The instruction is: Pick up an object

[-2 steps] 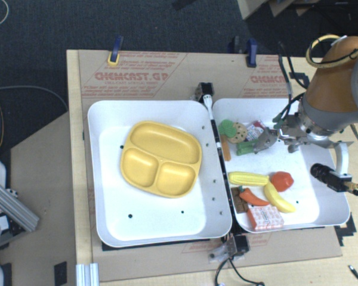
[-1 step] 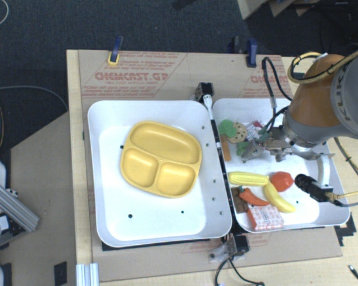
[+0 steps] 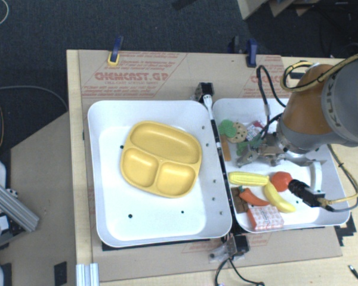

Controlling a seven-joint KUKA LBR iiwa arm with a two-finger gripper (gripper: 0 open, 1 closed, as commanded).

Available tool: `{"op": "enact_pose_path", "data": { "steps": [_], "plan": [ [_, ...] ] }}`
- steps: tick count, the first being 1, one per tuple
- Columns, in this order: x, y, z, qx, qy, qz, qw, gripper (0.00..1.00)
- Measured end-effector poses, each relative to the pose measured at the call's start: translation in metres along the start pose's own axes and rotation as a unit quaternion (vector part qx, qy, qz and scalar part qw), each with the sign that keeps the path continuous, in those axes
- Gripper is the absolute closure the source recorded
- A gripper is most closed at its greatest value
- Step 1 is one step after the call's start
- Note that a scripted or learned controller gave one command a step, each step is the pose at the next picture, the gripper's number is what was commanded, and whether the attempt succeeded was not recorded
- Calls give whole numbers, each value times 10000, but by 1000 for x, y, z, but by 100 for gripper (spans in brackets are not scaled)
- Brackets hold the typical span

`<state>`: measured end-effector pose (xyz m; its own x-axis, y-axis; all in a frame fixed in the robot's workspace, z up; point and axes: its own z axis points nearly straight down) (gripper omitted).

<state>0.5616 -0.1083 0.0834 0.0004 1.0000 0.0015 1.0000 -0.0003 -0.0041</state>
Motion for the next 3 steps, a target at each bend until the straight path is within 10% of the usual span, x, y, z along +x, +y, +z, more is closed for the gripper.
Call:
{"op": "enact_pose_path", "data": {
  "steps": [1, 3],
  "plan": [
    [0, 1, -12, -17, -5, 7, 10000, 100],
    [-13, 2, -115, -48, -18, -4, 10000, 100]
  ]
}}
